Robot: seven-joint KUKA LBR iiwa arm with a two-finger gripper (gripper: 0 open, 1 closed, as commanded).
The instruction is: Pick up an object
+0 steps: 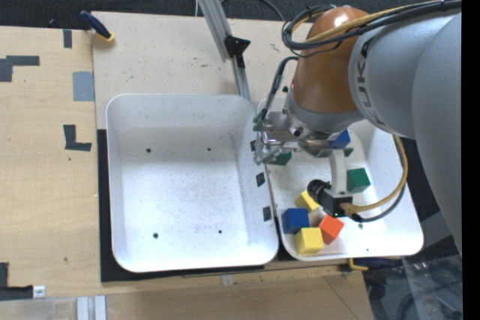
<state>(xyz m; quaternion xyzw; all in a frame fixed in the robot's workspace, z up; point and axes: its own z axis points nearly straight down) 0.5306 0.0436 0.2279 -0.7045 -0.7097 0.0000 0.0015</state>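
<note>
My gripper [268, 144] hangs low over the left edge of the right bin [391, 230], just beside the wall shared with the left bin [180, 183]. A small dark green thing [283, 158] shows right under it; whether it is held is hidden by the wrist. Near the front of the right bin lie a blue block [295, 219], a yellow block [310, 240], an orange block [331, 226] and a small yellow piece [305, 200]. A green block [358, 179] sits further right. Another blue block [342, 139] peeks out from under the arm.
The big grey and orange arm covers most of the back of the right bin. A slanted metal rail [214, 7] runs down to the bins' shared back corner. A blue and yellow clip [97, 25] lies on the bench at far left.
</note>
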